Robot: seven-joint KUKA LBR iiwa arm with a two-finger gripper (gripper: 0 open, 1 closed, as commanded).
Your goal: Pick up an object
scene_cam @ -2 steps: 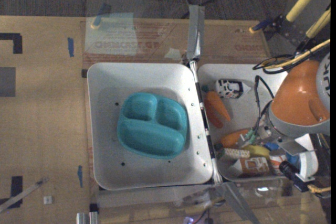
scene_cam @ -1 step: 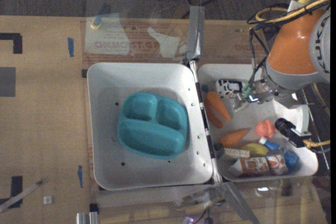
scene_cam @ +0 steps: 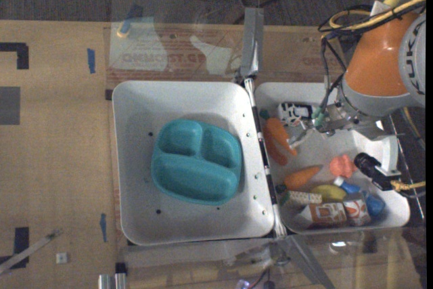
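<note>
The right bin [scene_cam: 389, 145] holds several small items. An orange carrot-shaped toy [scene_cam: 276, 140] lies at its left side, with a black-and-white item [scene_cam: 293, 112] just behind it. A second orange carrot [scene_cam: 302, 176], a coral-pink piece [scene_cam: 342, 165], a yellow banana [scene_cam: 329, 191], a blue item [scene_cam: 371, 204] and a printed carton [scene_cam: 330, 214] lie along the front. My gripper [scene_cam: 302, 134] hangs low over the bin's back left, its tip right beside the first carrot. Nothing visibly hangs from it.
A teal divided plate [scene_cam: 196, 160] lies in the left bin [scene_cam: 132, 145]. A metal divider [scene_cam: 260, 145] separates the bins. The arm's orange band [scene_cam: 379, 57] and cables [scene_cam: 352, 20] overhang the right bin's back. A black cylinder [scene_cam: 371, 170] juts over its right side.
</note>
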